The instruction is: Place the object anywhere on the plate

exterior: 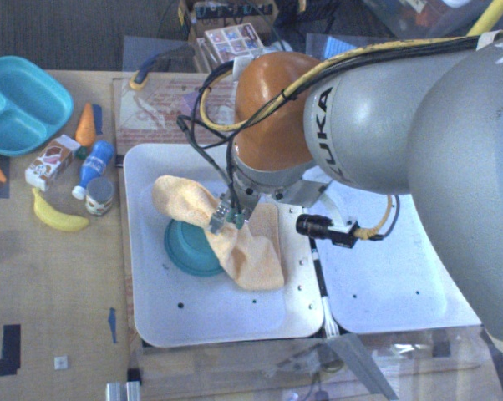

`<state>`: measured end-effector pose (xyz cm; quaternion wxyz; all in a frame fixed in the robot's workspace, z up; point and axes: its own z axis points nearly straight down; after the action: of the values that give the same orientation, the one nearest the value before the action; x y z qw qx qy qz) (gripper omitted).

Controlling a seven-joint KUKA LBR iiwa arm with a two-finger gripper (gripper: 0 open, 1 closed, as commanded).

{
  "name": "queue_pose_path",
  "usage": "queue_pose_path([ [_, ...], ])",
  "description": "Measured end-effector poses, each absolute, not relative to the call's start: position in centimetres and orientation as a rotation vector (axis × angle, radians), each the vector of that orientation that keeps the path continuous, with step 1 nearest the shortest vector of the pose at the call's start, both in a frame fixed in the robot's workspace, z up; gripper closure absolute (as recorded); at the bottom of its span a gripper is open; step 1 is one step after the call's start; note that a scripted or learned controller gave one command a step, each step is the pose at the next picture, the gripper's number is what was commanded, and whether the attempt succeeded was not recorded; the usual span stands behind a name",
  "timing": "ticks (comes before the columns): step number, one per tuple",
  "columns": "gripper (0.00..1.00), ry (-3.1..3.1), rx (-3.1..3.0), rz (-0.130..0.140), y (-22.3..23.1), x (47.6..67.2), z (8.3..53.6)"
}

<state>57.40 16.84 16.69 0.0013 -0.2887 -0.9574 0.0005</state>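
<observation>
Below the gripper [227, 218], jaws seemingly pinching the yellow cloth [250, 253]; carry it left, fully over the blue plate [189, 249]

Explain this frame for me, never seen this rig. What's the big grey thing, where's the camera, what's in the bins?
One camera looks down at a slant on a bench with two shallow white bins. The big grey and orange thing is a robot arm reaching in from the right. Its gripper is down on a yellow cloth in the left bin. The cloth lies partly over a blue plate, and looks pinched at the gripper's tip, though that is hard to confirm. The right bin sits beside it. Left of the bins lie a banana, a small bottle, a carrot and a blue divided tray.
</observation>
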Motion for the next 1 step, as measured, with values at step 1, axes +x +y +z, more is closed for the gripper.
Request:
queue_pose_path([
  [1, 1.00, -3.070, -0.740, -0.041, 15.07, 59.62, 13.47],
])
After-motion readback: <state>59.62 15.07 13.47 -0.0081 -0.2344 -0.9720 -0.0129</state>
